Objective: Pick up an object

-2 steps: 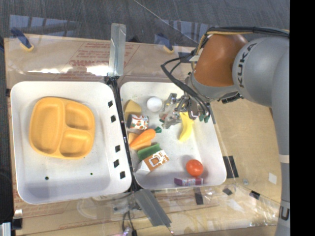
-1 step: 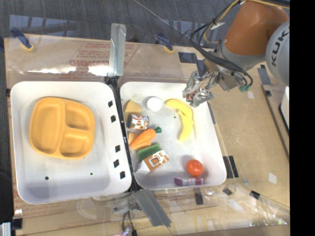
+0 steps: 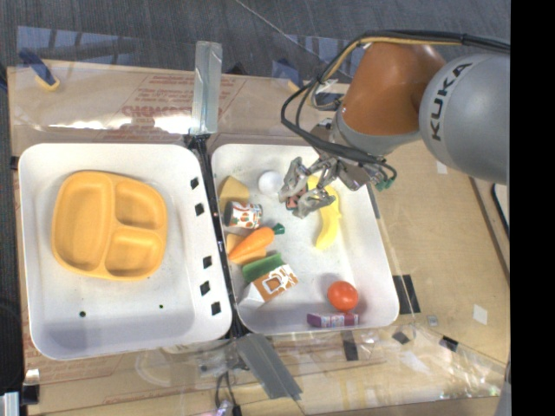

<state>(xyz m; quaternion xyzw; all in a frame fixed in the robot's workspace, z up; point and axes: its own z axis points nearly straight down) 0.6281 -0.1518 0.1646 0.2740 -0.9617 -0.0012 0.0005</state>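
Right now I see the arm reaching over the right bin, its gripper low near the bin's far edge, beside the banana. Whether it pinches anything I cannot tell, so I judge the pick not yet done. Carrot and can lie by the left wall, tomato near the front corner.

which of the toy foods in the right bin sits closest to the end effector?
The yellow banana: it lies right beside the end effector, just below and to its right. The white egg comes next; carrot and tomato lie farther down the bin.
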